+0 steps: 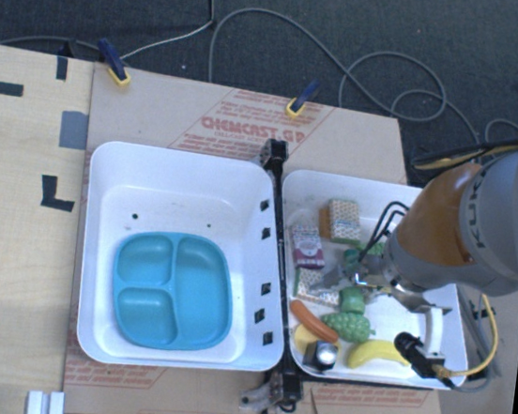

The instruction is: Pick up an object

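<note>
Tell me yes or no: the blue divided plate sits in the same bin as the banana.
No. The blue divided plate lies in the left bin, while the banana lies in the right bin.

Floor: dark grey carpet (pixel 377 28) beyond the bench, with pale cables (pixel 353 67) looping over it.
Bench: light wood top (pixel 2 215) with black tape marks (pixel 52 195).
Cardboard sheet (pixel 241 128): red print (held by two yellow-and-blue clamps (pixel 114 64)).
</note>
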### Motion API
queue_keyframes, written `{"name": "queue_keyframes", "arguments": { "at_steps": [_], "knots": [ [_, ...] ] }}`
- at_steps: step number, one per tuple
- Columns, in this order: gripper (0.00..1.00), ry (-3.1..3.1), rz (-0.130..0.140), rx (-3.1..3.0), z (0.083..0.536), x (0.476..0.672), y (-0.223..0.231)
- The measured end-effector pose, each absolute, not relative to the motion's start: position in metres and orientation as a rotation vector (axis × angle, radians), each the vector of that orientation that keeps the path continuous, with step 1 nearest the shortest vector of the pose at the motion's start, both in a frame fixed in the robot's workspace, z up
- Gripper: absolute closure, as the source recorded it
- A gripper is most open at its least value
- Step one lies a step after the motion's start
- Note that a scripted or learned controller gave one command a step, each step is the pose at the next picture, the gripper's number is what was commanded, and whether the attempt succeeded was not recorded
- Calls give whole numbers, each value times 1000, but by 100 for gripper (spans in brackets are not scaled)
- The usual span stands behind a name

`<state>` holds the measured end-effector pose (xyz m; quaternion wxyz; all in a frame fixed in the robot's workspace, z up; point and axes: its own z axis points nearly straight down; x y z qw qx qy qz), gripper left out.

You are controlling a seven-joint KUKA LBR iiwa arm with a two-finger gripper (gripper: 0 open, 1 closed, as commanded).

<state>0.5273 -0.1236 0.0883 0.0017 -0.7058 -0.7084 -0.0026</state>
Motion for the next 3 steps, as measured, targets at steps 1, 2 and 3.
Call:
{"name": "queue_keyframes", "arguments": {
  "at_steps": [1,2,3],
  "knots": [
    [0,-2228,-8,-2226,89,583,-101],
    [0,-2228,-3,-2222,86,644,-110],
    [0,-2224,-1,-2220,85,669,-94]
  ]
}}
